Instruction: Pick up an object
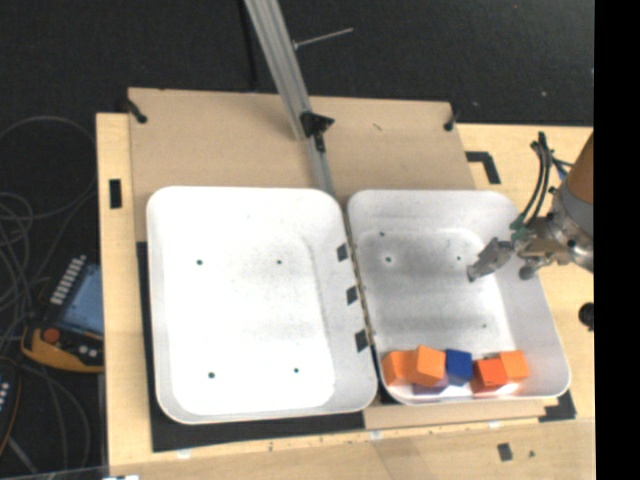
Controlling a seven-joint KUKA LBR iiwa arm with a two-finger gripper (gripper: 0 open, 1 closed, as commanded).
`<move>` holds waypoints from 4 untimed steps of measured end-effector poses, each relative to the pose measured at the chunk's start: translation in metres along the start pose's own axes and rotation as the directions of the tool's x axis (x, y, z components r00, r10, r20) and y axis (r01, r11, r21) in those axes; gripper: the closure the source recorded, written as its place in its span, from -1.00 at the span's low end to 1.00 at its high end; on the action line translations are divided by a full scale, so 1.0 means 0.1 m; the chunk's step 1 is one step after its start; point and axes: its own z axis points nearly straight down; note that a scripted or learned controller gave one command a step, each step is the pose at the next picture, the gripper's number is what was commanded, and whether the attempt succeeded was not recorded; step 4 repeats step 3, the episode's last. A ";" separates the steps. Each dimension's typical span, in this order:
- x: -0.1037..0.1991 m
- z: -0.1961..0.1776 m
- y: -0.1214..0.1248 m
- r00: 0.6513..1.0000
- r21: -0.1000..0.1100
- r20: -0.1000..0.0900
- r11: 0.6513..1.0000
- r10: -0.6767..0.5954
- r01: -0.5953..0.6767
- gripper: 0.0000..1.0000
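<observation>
While the gripper hangs over the right bin, I cannot tell its state. Orange blocks and a blue block line the bin's near edge.

The arm is showing an orange-brown band on its rounded body at the three o'clock edge of the camera view, with grey metal beneath it. Dark cables, thin and curved, are running along the arm at its ten o'clock side, looping up and over. A small green mark is sitting where the cables are meeting the wrist. The gripper is appearing as a blocky assembly of grey and silver parts with dark seams between them. A grey finger, narrow and flat-sided, is pointing out from it toward eight o'clock.
</observation>
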 end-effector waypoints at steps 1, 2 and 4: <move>0.31 0.89 -0.51 1.000 0.012 -0.004 1.000 0.001 -0.001 -1.00; 0.96 1.24 -0.56 1.000 -0.002 0.002 1.000 -0.004 0.004 -1.00; 1.74 -0.45 -0.55 1.000 -0.008 -0.001 1.000 -0.008 0.008 -1.00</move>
